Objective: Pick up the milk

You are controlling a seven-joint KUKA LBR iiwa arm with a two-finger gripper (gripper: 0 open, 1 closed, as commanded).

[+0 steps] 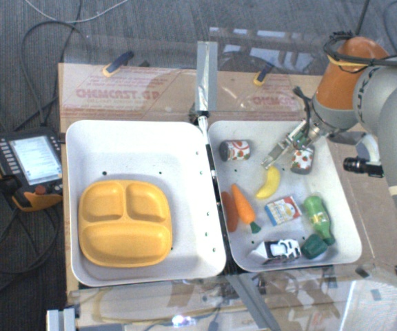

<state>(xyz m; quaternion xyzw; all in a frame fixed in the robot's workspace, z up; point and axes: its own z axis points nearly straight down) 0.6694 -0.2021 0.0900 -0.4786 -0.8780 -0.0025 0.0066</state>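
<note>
Bench: cardboard-covered top over grey carpet, bearing two white bins side by side, the left bin (109, 140) and the right bin (343, 205); a teach pendant (29, 161) lies on the floor to the left.
Left bin count: one yellow divided plate (125, 223).
Right bin count: one milk carton (281, 249), one banana (269, 183), one carrot (243, 207), one reddish sausage-like piece (228, 211), one small can (236, 149), one red-and-white jar (302, 159), one small boxed snack (282, 210), one green bottle (316, 212), one dark green piece (314, 246).
Milk: black and white, lying on its side near the bin's front wall, long axis running left to right, its pale pointed end toward the left.
Neighbours: dark green piece touching its right end; boxed snack just behind it.
Gripper (276, 156): over the bin's back part, between can and jar, well apart from the milk.
Fingers: slightly spread, nothing between them.
</note>
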